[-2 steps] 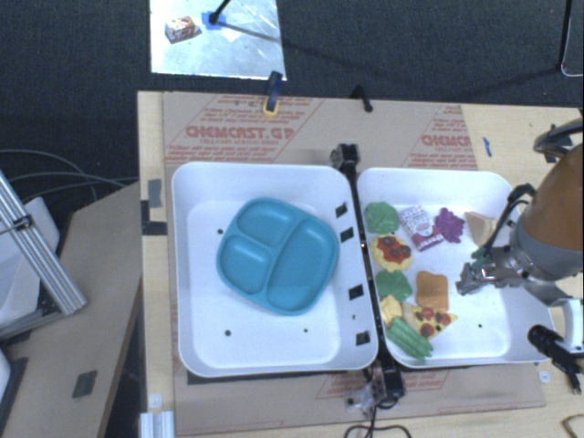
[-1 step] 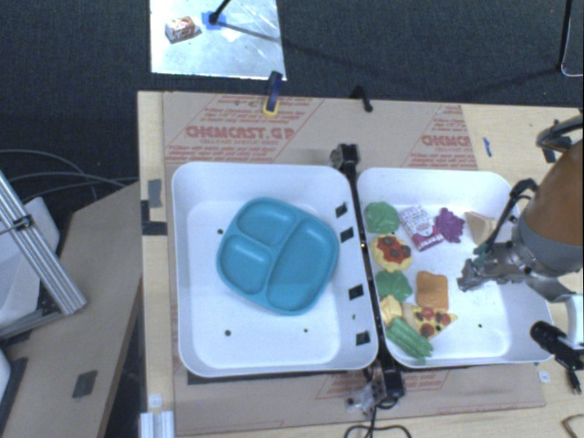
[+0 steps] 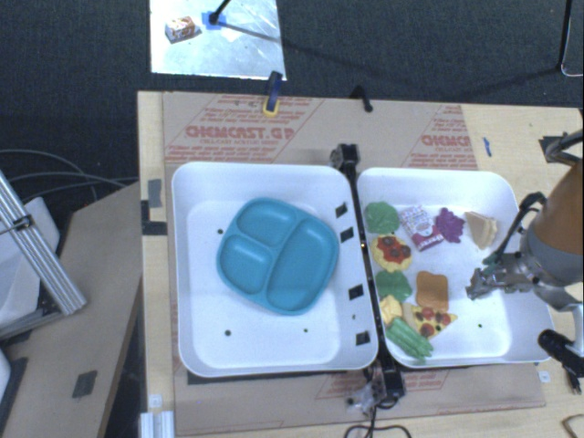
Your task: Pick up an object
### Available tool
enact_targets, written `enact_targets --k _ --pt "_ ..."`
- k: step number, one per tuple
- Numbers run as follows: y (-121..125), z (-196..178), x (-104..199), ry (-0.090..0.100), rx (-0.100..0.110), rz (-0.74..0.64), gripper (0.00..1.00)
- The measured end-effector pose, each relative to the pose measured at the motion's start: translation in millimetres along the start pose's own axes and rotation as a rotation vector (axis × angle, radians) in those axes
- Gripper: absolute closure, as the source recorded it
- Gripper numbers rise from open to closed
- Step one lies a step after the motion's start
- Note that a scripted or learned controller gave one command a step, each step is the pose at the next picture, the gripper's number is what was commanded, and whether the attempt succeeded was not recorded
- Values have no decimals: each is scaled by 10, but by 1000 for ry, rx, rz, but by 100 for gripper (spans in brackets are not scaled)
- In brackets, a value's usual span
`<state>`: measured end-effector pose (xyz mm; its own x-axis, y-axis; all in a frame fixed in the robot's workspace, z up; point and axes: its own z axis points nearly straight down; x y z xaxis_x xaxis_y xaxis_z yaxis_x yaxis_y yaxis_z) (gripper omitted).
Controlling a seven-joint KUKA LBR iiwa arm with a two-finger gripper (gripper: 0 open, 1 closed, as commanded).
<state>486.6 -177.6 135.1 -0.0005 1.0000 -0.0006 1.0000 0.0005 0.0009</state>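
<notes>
Gripper (image 3: 481, 284): I see it low over the right bin (image 3: 500, 188), right of the toast (image 3: 432, 289).
Jaws: I cannot tell if open or closed.
Toy food: left half of right bin.
Left bin (image 3: 196, 245): holds a blue plate (image 3: 277, 255).

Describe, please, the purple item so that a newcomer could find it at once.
Look in the right-hand white bin, which holds the toy food. Along its far edge sits the purple grape cluster, between a red-and-white packet and a pale wedge; it is purple, unlike its neighbours.

Grey arm with orange band (image 3: 558, 222) is cropped by the frame edge at 3 o'clock. Two-finger gripper (image 3: 482, 284) too small; finger state unreadable.
</notes>
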Motion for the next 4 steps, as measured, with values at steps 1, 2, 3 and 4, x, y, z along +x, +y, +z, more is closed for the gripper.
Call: enact_targets --k 1,2,3,4 --pt "-2 348 -255 0 1 1 100" --pt "3 237 -288 0 -1 0 100" --pt "2 184 -289 0 -1 0 100" --pt "1 167 -289 0 -1 0 100"
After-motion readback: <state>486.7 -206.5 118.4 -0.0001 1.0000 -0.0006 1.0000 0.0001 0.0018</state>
